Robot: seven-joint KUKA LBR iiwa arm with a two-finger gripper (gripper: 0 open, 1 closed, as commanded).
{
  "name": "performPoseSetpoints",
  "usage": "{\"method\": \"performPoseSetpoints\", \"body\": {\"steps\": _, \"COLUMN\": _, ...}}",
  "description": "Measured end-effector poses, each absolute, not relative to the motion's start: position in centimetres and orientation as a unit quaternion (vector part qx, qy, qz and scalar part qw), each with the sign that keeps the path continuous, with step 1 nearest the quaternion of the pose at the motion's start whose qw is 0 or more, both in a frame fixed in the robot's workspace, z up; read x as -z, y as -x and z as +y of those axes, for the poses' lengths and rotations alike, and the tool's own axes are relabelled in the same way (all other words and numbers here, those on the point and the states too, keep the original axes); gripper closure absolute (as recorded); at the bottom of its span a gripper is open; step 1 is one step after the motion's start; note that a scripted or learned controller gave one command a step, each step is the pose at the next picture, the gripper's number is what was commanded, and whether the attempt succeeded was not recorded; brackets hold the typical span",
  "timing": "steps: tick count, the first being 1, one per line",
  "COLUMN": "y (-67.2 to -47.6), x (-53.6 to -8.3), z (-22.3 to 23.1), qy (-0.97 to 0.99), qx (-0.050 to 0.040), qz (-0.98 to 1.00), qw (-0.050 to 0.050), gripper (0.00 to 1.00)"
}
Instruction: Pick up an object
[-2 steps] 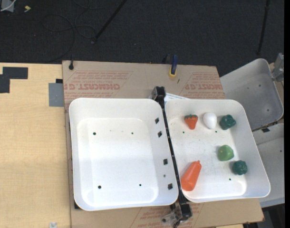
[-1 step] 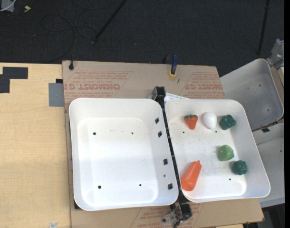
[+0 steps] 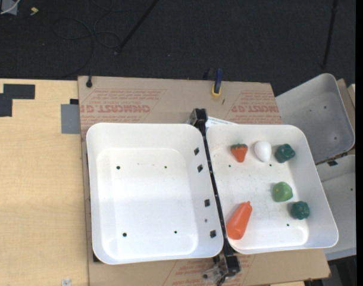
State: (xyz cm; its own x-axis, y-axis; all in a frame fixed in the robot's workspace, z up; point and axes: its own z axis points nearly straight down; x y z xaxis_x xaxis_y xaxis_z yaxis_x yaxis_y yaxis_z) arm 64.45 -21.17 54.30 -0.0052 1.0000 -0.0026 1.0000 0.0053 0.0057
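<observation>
A robotics lab bench: two shallow white bins (image 3: 147,137) sit clamped side by side on a printed cardboard sheet (image 3: 169,103) over a plywood tabletop (image 3: 33,189), with black cables (image 3: 92,25) trailing across dark carpet (image 3: 241,28) behind and toy foods (image 3: 239,219) as test pieces.

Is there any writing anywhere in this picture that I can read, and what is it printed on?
Red lettering, printed twice on the cardboard sheet behind the bins: it stands upside down from this camera and is too blurred to quote.
More red lettering on the cardboard's near edge, below the bins: too small and cut off to read.
No readable text on the bins or on the toys inside.
</observation>
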Motion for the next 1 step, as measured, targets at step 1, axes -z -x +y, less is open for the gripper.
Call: {"method": "performPoseSetpoints", "body": {"steps": 1, "y": -64.37, "x": -53.72, "z": -18.99, "qy": -0.707, "qx": 0.0012, "qz": 0.707, "qw": -0.002, "gripper": 1.0}}
